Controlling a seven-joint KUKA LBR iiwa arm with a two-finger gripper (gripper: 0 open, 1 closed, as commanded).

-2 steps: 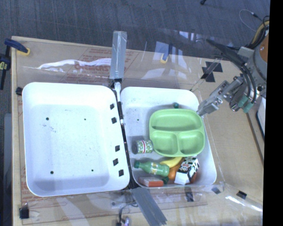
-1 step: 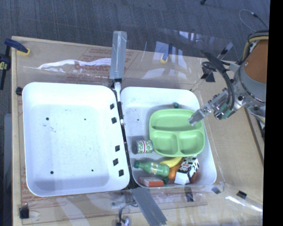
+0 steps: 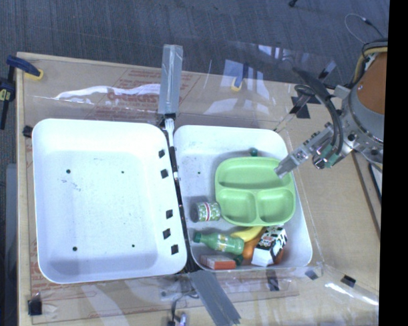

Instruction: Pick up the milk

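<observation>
A wooden bench [image 3: 86,81] seen from above at a slant carries two shallow white bins side by side. The left bin [image 3: 99,202] sits toward nine o'clock of the view. The right bin [image 3: 191,152] sits just past centre toward three o'clock and holds a cluster of things.

The grey robot arm [image 3: 370,98], with its orange band, enters at about two o'clock. Its gripper [image 3: 287,165] points down and left, its tip over the upper right rim of the green tray; whether its fingers are apart or together cannot be told at this angle, and nothing is visibly held between them.

The largest item in the right bin is a green divided tray [image 3: 253,194], lying flat across the bin's middle. At five o'clock from the tray, in the bin's lower right corner, stands the milk [image 3: 269,247], a small white carton with black patches, well apart from the gripper. Just left of it lies a yellow banana [image 3: 247,234], touching an orange item [image 3: 249,249]. At seven o'clock from the tray lies a green bottle [image 3: 220,242] on its side. Below it is a flat reddish packet [image 3: 219,263]. A small can [image 3: 207,210] lies at the tray's left edge.
</observation>
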